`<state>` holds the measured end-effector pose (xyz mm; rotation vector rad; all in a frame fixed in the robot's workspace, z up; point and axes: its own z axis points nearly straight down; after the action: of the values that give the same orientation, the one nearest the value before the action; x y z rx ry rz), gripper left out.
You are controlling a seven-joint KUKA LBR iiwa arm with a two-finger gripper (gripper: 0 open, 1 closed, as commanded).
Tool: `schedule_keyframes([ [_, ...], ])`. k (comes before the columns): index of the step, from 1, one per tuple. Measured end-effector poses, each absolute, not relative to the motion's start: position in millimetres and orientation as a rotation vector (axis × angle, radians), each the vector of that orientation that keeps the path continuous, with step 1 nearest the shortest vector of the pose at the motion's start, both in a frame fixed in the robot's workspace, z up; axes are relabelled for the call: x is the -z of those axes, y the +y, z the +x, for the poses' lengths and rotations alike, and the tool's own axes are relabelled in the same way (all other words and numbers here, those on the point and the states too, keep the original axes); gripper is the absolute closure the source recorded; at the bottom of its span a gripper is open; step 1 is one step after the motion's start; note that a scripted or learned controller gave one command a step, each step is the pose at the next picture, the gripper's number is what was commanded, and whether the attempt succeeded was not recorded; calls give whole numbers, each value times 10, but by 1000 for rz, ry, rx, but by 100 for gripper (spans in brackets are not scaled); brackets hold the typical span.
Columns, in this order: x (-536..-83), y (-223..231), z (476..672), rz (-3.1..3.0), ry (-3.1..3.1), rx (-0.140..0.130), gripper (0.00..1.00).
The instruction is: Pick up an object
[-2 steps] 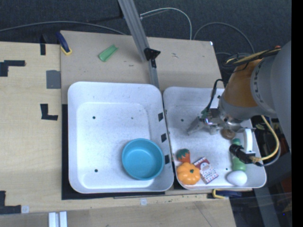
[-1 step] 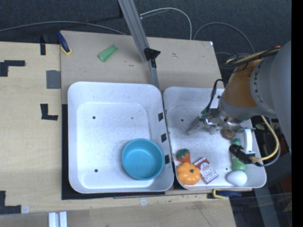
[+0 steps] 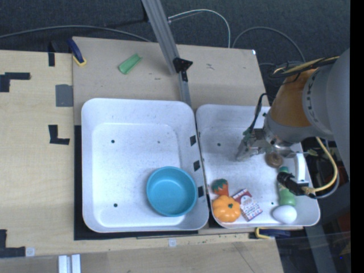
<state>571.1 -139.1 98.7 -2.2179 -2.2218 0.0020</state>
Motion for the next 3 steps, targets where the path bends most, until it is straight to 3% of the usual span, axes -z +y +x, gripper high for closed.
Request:
schedule_keyframes([
  [3, -2587, -1434, 5750, -2223, -2227, 4, 100],
])
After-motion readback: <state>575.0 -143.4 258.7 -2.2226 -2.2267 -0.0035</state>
